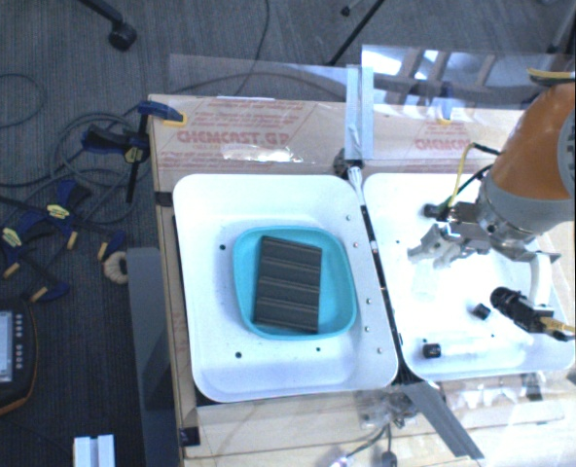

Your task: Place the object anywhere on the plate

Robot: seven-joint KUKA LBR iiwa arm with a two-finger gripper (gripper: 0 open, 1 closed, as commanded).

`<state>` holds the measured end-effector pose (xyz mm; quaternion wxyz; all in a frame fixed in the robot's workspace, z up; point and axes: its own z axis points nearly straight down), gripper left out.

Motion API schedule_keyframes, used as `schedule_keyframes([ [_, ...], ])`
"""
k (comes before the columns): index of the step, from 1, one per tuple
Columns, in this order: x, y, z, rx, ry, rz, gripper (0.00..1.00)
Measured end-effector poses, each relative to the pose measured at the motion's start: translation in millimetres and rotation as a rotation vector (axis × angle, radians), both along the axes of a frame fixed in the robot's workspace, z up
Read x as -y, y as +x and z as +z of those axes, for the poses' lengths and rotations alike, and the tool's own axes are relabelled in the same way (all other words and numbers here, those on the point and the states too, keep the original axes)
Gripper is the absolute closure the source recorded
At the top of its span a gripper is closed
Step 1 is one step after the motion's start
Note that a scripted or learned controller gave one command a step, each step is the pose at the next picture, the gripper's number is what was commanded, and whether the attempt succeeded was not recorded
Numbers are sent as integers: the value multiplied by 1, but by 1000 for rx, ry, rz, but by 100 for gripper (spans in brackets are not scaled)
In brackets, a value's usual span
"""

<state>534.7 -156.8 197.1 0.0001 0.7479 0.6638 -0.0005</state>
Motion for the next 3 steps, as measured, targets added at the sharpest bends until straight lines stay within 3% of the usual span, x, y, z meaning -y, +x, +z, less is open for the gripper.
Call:
schedule_keyframes([
  [1,0,0,0,0,0,0,0],
  [2,32,41,136,2,-4,-26,0],
  [3,55,30,238,2,-3,-165,0],
])
